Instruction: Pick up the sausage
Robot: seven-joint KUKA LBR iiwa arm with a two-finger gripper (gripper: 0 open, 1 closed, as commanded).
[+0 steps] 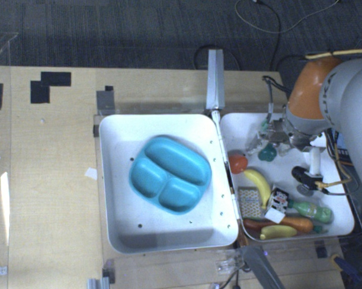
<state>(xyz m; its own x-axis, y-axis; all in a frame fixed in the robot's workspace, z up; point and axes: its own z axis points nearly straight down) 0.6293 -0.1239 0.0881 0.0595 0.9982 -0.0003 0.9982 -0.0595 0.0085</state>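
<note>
Currently the gripper [271,136] hovers over the right bin's [286,173] far end, its opening indiscernible. It should travel to the sausage [287,224] by the near wall and close across its width.

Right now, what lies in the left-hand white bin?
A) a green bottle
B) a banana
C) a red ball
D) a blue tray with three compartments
D: the blue tray with three compartments lies alone in the left bin, while the banana, green bottle and other small items sit in the right bin.
</note>
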